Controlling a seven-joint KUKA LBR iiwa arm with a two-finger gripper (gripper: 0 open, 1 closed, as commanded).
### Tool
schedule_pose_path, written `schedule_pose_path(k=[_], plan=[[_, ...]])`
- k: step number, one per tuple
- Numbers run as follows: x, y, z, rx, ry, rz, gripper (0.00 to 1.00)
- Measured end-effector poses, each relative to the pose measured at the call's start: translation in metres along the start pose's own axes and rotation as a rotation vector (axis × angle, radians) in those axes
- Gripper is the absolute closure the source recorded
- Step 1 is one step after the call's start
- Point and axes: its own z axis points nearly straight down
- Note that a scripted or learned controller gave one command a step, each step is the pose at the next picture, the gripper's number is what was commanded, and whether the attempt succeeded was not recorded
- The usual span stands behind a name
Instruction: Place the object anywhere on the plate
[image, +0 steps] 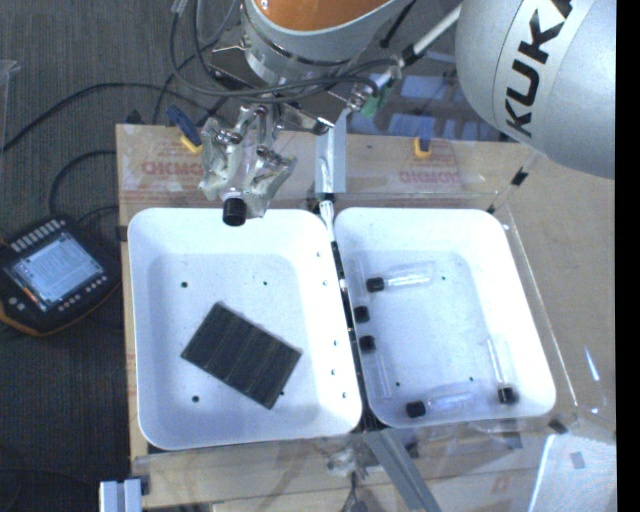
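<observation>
A dark grey ridged plate (241, 355) lies flat and askew in the left bin (160, 250), towards its front. My gripper (240, 185) hangs above that bin's back rim, well behind the plate. It is shut on a clear vial; the vial's black cap (233, 211) pokes out below the fingers. The vial's clear body is hard to tell apart from the pale fingers.
The right bin (520, 300) holds several more clear vials with black caps, such as one near the back (405, 277) and one at the front (440, 403). A divider rim (335, 290) separates the bins. A teach pendant (50, 270) sits off to the left.
</observation>
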Motion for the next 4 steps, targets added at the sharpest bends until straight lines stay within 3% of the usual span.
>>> schedule_pose_path(k=[4], plan=[[-0.008, 0.000, -0.039, -0.002, -0.026, 0.003, 1.00]])
